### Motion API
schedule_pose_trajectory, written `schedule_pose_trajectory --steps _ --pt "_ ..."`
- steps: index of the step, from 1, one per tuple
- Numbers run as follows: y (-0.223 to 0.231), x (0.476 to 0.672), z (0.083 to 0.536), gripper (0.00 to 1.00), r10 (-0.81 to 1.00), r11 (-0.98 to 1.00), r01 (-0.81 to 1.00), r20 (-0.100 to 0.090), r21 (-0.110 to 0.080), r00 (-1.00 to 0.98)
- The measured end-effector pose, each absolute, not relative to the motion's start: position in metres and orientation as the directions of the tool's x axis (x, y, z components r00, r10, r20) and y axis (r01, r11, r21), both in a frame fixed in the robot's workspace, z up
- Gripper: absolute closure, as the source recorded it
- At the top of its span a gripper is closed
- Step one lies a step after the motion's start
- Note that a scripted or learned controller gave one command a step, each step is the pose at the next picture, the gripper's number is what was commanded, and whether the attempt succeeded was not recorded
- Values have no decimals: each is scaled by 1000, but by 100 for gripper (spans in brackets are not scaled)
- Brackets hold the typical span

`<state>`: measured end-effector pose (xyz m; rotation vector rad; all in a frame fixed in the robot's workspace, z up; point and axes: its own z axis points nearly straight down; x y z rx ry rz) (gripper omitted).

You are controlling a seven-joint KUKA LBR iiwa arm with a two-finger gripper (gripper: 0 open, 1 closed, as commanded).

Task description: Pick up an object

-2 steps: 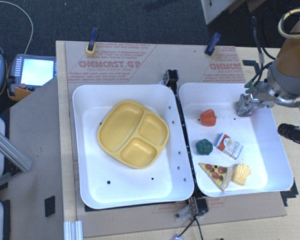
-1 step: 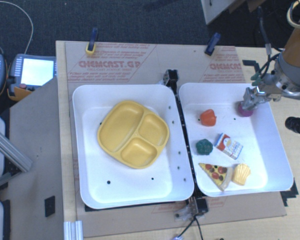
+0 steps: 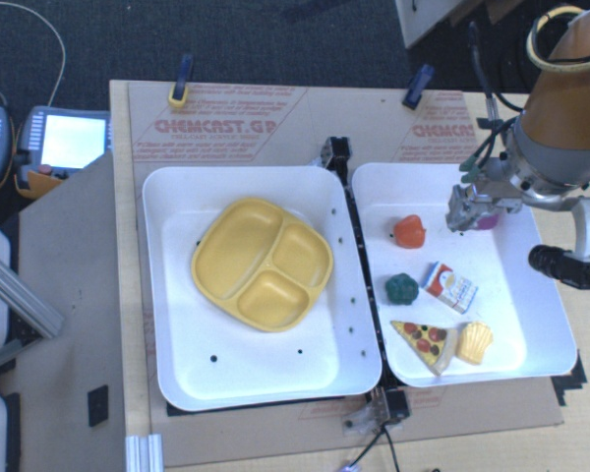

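Nearest the camera, at the front edge of the right-hand shallow white bin [image 3: 541, 293], a triangular toy pizza slice with red dots [image 3: 421, 340] lies flat. Just beside it on its right sits a small pale yellow ridged toy [image 3: 475, 342]; whether the two touch is hard to tell. A little farther back, a dark green lumpy toy like a broccoli head [image 3: 402, 287] rests near the bin's left wall, and close to its right lies a small red and white carton [image 3: 449, 287], tilted on the floor of the bin. Behind those, an orange-red rounded toy [image 3: 409, 231] sits apart from the rest.

In the left-hand shallow white bin [image 3: 167, 293], a yellow plastic plate with three compartments [image 3: 263, 263] lies turned at an angle, roughly in the middle.

Farther back in the right bin, the grey claw [image 3: 464, 209] hangs over the bin's rear part, to the right of the orange-red toy and apart from it. A small pink-purple object [image 3: 488, 220] shows just beside the claw's tip; I cannot tell whether the claw is wide, narrow or holding it, since the tip is too small and dark. Above it rises the grey arm with its orange band [image 3: 560, 96].

At the far edge of the brown cardboard-covered table [image 3: 265, 126], a yellow and blue clamp [image 3: 181, 82] and a dark blue clamp [image 3: 418, 87] grip the board.
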<state>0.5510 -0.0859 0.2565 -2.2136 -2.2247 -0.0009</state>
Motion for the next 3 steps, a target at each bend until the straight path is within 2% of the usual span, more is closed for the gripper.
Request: schedule_pose_trajectory --steps 3 --pt "84 521 258 100 1000 7 1000 3 -3 -7"
